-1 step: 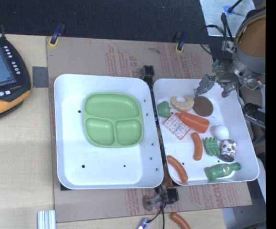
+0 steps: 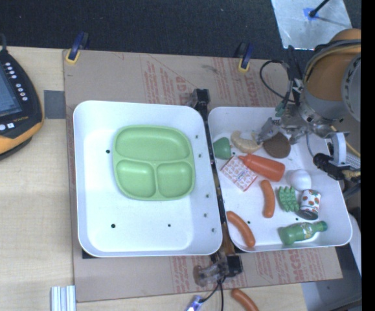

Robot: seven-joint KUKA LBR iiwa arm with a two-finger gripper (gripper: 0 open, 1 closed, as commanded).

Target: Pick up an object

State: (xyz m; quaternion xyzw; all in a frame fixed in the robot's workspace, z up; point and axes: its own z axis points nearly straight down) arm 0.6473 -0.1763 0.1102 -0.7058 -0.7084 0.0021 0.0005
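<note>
My end effector (image 2: 283,127) hangs over the far part of the right bin (image 2: 342,235), its dark metal parts just above a brown rounded object (image 2: 278,148) and beside a pale banana-shaped piece (image 2: 242,141); whether it is released or clenched I cannot tell, since the fingertips are lost in clutter. The right bin carries a crowd of toy foods: a green round piece (image 2: 222,148) at the left wall, a red and white checked packet (image 2: 239,173), an orange-red carrot-like piece (image 2: 263,166), a white egg shape (image 2: 298,178), 2 sausages (1 upright (image 2: 268,199) mid-bin, 1 slanted (image 2: 240,229) near the front left corner), a green ridged piece (image 2: 287,198), a small printed can (image 2: 309,203) and a green bottle (image 2: 302,231) lying on its side at the front. The left bin (image 2: 90,173) holds a green divided plate (image 2: 153,162). On the surface, far left, sits a pendant with a screen (image 2: 2,109).
</note>
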